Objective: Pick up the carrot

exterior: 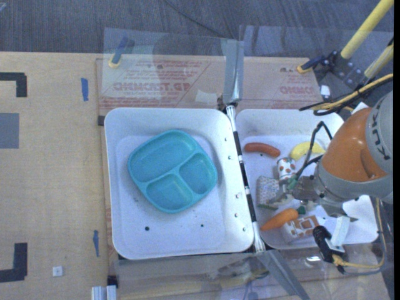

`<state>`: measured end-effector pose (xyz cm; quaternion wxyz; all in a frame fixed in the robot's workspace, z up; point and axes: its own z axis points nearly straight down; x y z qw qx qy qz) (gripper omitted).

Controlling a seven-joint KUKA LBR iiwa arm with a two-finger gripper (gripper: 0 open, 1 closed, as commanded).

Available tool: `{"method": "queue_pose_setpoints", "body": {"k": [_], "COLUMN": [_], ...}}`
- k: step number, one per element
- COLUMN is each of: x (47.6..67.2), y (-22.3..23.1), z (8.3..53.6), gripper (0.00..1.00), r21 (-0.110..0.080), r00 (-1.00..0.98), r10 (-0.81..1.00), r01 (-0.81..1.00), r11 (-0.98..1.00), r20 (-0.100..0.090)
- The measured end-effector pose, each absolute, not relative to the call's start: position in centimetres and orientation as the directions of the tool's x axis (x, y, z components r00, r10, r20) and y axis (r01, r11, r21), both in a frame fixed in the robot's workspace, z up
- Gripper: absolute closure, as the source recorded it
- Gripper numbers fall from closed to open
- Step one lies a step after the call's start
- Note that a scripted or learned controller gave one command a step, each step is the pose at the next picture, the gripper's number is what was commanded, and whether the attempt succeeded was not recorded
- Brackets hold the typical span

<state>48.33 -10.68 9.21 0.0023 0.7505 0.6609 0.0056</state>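
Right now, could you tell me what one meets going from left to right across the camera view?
Blue tape strip → left bin → teal divided plate → carrot → arm's orange band.

A teal divided plate (173, 179) lies in the left bin (125, 230).

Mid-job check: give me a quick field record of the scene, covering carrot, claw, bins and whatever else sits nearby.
carrot: lying in the right bin, near its front-left corner
claw: over the right bin, just above the carrot; fingers unclear
right bin: also holds a sausage, a yellow item and small packets
left bin: holds a teal divided plate
carrot held: not visibly
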Motion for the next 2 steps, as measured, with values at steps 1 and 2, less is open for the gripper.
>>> {"method": "queue_pose_setpoints", "body": {"k": [1, 2], "x": [48.5, 48.0], "y": [-10.8, -5.6], "z": [10.2, 18.4], "gripper": [1.0, 1.0], "r21": [0.016, -0.001], "r00": [0.129, 0.094], "r10": [0.992, 0.996], "r01": [0.992, 0.996], "r11": [-0.129, -0.094], "r20": [0.003, 0.0]}}
